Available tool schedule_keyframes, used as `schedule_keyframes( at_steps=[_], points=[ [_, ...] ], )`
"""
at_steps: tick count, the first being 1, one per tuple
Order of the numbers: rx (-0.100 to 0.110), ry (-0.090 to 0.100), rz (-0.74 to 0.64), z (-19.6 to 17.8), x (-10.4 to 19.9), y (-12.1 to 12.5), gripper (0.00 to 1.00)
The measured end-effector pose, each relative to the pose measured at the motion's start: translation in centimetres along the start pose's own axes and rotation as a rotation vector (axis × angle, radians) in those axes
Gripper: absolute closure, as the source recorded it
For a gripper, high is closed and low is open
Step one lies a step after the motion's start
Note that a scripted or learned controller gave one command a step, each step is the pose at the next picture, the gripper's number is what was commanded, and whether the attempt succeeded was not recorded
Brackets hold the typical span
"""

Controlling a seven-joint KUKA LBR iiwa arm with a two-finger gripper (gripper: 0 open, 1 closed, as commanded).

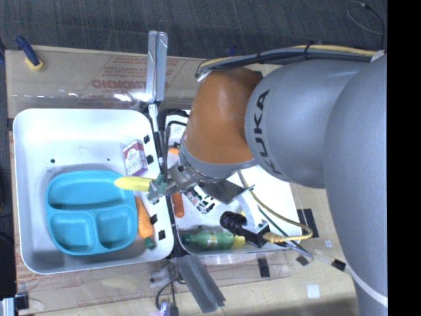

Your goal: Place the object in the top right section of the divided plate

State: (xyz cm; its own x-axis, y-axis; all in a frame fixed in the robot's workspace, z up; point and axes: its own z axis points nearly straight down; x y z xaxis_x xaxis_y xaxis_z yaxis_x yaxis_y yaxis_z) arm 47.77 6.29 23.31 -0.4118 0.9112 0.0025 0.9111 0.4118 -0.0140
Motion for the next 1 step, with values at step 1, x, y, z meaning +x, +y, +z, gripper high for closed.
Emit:
schedule_keyframes(
  at_steps=[1],
  points=[
    [0.003,0.0,-0.005,-0.89,-0.01,0.05,1.0]
  ],
)
